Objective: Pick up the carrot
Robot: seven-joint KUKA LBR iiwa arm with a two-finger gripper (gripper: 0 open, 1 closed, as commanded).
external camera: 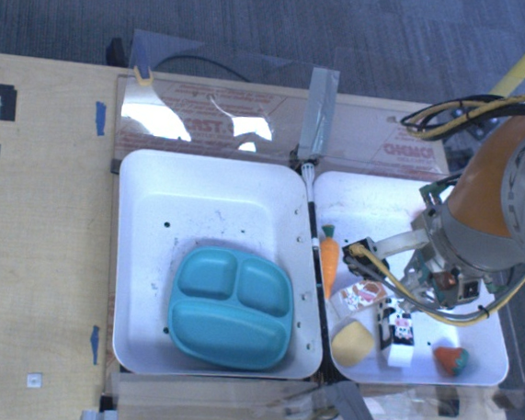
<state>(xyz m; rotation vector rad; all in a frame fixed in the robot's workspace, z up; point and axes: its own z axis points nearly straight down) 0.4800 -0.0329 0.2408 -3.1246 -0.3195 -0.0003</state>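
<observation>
The orange carrot (328, 263) with a green top lies lengthwise against the left wall of the right bin (374, 199). My gripper (394, 335) hangs over the front middle of that bin, to the right of the carrot and apart from it. It is open, and I see nothing between its fingers.
A red-and-white packet (361, 295) lies just right of the carrot. A yellow rounded item (351, 342) sits at the front, left of the gripper, and a red item (451, 359) at the front right. A teal divided plate (232, 308) rests in the left bin (152, 203).
</observation>
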